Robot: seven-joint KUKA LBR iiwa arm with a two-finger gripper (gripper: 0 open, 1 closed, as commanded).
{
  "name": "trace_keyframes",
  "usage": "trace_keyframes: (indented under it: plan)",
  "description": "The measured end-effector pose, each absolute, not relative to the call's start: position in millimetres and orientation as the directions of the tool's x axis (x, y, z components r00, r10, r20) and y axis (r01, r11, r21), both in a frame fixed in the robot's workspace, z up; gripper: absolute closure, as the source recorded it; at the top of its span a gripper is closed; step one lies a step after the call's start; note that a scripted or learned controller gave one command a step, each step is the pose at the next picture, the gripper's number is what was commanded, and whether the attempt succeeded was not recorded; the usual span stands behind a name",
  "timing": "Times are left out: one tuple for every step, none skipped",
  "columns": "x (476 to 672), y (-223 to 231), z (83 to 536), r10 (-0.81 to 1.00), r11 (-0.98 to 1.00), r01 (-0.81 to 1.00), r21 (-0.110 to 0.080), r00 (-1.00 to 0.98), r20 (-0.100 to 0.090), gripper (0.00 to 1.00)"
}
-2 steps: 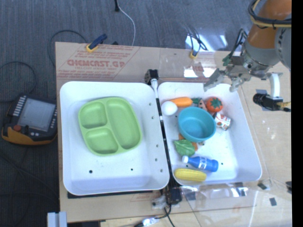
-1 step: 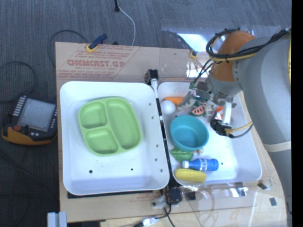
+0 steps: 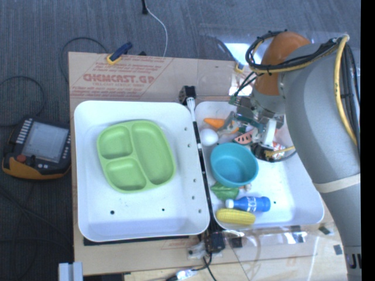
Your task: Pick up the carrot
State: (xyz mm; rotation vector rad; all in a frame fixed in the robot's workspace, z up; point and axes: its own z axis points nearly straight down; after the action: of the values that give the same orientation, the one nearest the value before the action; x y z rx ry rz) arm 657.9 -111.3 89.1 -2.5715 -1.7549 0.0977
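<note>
Lying near the upper middle of the frame, the carrot rests in the top left corner of the right bin, just above a white egg and close to the blue bowl. The gripper hangs just to its right among small toys; whether it is apart or together I cannot tell. A good pick probably calls for shifting left over the carrot's middle, descending straight, and avoiding the egg and the bin's wall.

Brown bench under two white bins, side by side.
</note>
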Motion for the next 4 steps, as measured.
trace_keyframes:
  plan:
    - [657.2,-107,89,0.839,-0.544,0.837,-0.069,0.542,-0.037,0.00]
    - [662.8,-99,90,0.709,-0.706,0.708,-0.035,0.705,-0.029,0.00]
    - [667.4,-99,101,0.705,-0.709,0.705,-0.010,0.709,-0.015,1.00]
    - [649.8,-180,92,0.899,-0.438,0.899,0.003,0.438,0.005,1.00]
